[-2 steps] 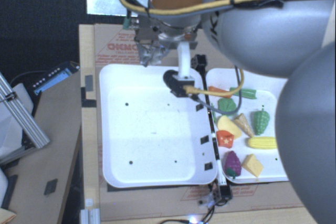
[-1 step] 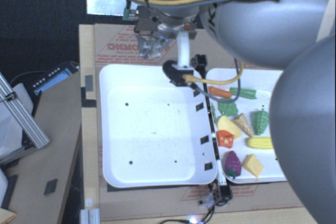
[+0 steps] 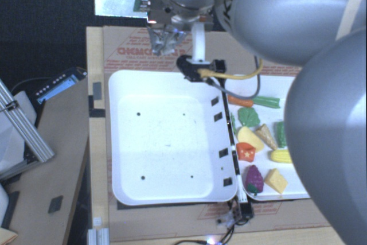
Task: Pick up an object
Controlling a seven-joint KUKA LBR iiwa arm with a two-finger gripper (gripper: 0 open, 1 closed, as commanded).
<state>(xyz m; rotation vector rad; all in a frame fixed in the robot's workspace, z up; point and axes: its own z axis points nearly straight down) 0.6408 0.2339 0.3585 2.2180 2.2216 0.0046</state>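
Observation:
My gripper hangs high over the far rim of the left white bin, beyond its back edge. No object shows under it. The right bin holds several toy foods: an orange carrot, a green pea pod, a green leaf, a yellow wedge, a red pepper, a purple eggplant and a yellow block. The grey arm covers most of the right bin.
A black cable with a connector dangles from the wrist over the left bin's far right corner. Black clips line the divider between the bins. A grey device and aluminium rails lie off the bench at left.

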